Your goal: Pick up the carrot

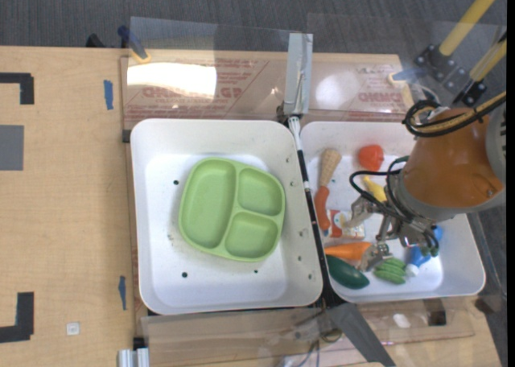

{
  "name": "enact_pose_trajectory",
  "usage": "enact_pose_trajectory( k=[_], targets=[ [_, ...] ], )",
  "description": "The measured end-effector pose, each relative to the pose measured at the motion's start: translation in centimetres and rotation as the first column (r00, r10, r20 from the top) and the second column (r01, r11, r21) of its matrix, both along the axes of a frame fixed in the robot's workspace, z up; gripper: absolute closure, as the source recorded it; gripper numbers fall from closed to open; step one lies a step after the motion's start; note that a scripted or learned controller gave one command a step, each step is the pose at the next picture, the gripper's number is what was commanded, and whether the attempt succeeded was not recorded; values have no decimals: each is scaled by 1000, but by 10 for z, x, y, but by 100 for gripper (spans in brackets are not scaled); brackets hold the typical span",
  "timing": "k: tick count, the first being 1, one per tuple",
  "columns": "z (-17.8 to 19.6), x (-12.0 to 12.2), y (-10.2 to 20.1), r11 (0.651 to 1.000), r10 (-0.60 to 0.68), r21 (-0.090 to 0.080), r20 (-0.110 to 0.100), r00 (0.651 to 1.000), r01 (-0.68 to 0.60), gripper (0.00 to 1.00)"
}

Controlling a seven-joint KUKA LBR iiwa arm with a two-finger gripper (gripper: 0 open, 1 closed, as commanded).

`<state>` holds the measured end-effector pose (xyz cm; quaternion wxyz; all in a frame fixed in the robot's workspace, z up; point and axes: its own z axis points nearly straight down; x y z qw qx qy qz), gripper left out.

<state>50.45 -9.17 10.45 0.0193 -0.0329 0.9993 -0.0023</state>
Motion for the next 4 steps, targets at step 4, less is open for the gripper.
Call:
enact_pose_trajectory(
  k=[4],
  targets=[
    [-1,62,-3,855,-518,21,-1,856,518,0]
  ],
)
